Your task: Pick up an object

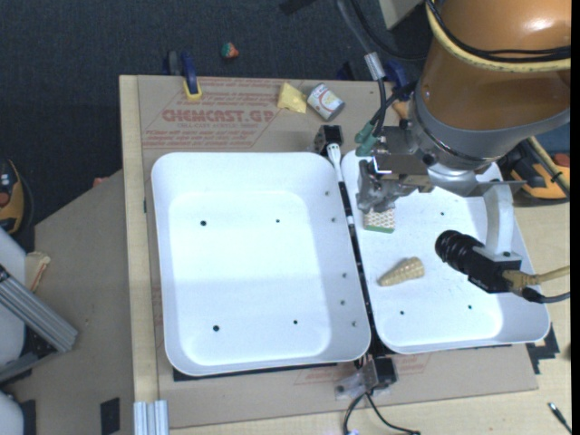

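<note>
My gripper [377, 207] hangs over the upper left part of the right bin [471, 320], close to the wall between the two bins. Right under its tip lies a small pale block with a checked, waffle-like face and a green edge [381, 221]; the tip meets or overlaps the block's upper edge. Whether the block is gripped is not visible. A tan ridged cone [401, 271] lies on its side on the bin floor, lower down and slightly right of the gripper, apart from it.
The left bin [172, 243] lies beside the right one, sharing a black divider. On the board behind the bins lie a yellow wedge [292, 98], a small grey-white box [325, 102] and a blue-yellow clamp [189, 75]. The arm's bulk overhangs the right bin's back.
</note>
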Motion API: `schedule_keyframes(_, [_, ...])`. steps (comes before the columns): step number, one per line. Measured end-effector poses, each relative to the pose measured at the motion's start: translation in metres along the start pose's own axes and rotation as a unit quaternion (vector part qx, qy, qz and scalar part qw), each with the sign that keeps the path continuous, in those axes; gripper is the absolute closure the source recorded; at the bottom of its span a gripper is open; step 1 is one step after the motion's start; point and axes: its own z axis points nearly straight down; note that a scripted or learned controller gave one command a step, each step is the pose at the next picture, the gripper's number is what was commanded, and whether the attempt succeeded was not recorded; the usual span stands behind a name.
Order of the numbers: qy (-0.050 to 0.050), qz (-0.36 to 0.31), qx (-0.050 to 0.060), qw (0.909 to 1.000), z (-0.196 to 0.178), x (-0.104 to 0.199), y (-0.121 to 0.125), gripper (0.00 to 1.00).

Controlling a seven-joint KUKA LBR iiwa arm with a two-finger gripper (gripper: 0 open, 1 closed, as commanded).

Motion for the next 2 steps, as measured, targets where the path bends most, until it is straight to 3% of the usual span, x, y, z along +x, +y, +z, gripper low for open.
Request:
schedule_keyframes(1, [0.0, -0.001, 0.0, 1.0, -0.017, 0.042, 0.0, 1.0])
schedule_keyframes(2, [0.002, 0.0, -0.007, 1.0, -0.148, 0.048, 0.002, 1.0])
